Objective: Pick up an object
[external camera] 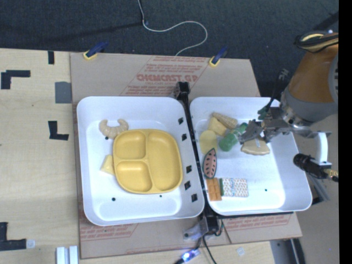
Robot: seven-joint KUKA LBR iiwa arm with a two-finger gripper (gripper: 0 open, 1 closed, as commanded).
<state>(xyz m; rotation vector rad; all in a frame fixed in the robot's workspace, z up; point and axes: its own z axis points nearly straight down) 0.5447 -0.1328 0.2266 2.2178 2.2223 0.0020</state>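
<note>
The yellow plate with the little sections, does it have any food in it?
Empty. The yellow plate lies flat in the left bin, and all its sections show bare yellow. The curled tan piece lies outside it, on the bin floor.

This is a robotics lab or test cell, not a home. The surface [33, 164] is bare plywood marked with black tape pieces [16, 77], and a printed cardboard sheet [165, 76] is clamped to it at the far edge by blue-and-yellow clips [95, 49]. Two shallow white bins [91, 147] of toy food sit side by side on the cardboard, a thin white cable [176, 29] trails over dark carpet [66, 10] beyond, and the grey-and-orange industrial arm [313, 87] reaches in from the right.
</note>
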